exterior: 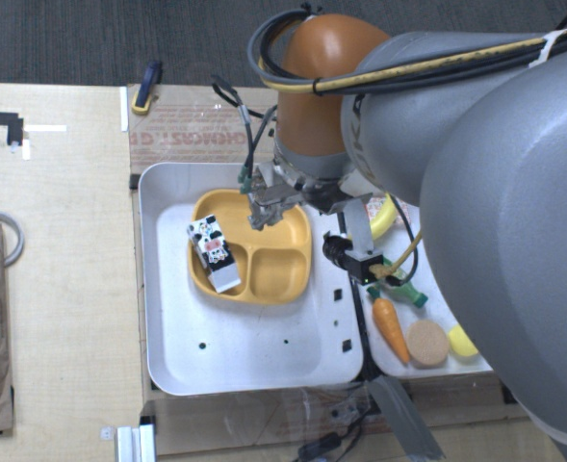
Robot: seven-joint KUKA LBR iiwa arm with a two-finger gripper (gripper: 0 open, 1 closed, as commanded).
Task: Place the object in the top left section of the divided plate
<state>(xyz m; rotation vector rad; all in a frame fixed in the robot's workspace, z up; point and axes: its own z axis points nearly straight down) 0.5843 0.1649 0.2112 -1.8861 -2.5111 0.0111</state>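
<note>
Camera view: hand point(262, 210) over yellow divided plate point(281, 275) holding carton point(213, 251)

The white bin floor point(254, 349) in front of the yellow divided plastic plate point(281, 275) lies open, while the small white printed box point(214, 250) fills the plate's left section and the grey arm with its gripper point(264, 215) overhangs the far section.

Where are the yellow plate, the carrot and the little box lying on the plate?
yellow plate point(281, 279): camera view, bare lower right section.
carrot point(390, 327): camera view, middle of its orange body.
little box point(214, 248): camera view, its printed top face.
</note>
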